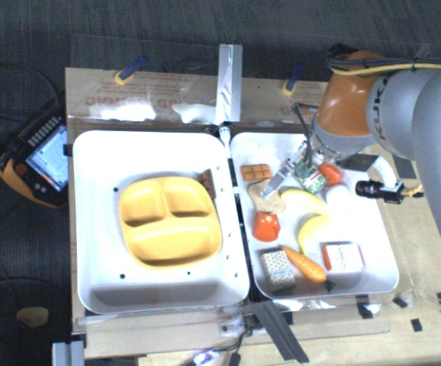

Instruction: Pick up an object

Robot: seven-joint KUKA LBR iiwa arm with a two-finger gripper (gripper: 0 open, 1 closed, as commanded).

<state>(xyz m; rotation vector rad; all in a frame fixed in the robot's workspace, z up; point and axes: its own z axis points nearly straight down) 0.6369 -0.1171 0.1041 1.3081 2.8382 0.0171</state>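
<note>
Gripper point(275, 183) hovers among banana point(310, 213), waffle point(255, 172), tomato point(266, 226).

Two bins sit side by side: the left bin point(91, 204) holds a divided tray point(170, 219); the right bin point(373, 235) holds a waffle point(255, 172), banana point(310, 216), carrot point(305, 264) and carton point(342, 256) near its front.
</note>
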